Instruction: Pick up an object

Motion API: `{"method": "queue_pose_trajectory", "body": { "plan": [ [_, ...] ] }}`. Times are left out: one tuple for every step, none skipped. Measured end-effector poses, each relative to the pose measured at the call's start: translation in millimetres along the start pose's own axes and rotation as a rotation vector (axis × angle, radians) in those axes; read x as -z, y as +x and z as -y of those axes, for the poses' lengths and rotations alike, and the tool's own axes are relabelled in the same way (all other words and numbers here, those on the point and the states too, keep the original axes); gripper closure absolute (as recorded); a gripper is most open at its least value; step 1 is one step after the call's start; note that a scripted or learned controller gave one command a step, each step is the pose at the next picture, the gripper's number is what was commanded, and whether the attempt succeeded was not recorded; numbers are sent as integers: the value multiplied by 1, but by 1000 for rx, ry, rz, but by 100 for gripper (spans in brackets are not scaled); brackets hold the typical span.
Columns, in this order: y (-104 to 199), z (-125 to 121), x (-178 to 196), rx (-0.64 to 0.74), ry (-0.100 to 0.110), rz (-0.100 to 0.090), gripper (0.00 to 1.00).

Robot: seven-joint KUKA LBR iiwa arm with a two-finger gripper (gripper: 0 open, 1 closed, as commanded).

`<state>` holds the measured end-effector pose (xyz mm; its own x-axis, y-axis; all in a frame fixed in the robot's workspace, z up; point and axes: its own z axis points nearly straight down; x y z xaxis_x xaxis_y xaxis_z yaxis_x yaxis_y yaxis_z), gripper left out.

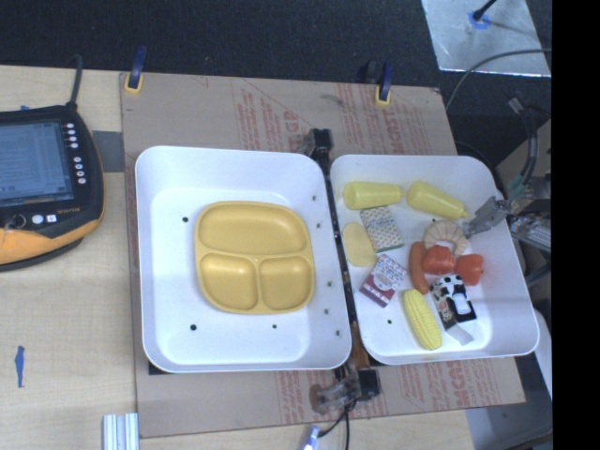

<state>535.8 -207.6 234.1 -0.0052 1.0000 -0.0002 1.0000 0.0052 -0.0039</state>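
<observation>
A yellow divided tray (pixel 254 256) is lying mid-left bin (pixel 159 251); toy foods, including a corn cob (pixel 421 318), are crowding the right bin (pixel 511 331), where the gripper (pixel 485 216) is reaching over its right edge.

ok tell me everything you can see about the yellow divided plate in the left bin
The yellow plate looks like matte moulded plastic, a rounded rectangle with soft corners. It has three compartments: one wide one across the far side and two smaller ones side by side on the near side, split by raised ridges. All three look bare. It lies flat and upright near the middle of the left bin, touching only the bin floor.
</observation>
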Motion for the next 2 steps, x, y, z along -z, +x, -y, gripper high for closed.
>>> {"method": "queue_pose_trajectory", "body": {
  "plan": [
    [65, 2, -135, 2, -3, 1, 0],
    [21, -27, -142, -3, -1, 0, 0]
  ]
}}
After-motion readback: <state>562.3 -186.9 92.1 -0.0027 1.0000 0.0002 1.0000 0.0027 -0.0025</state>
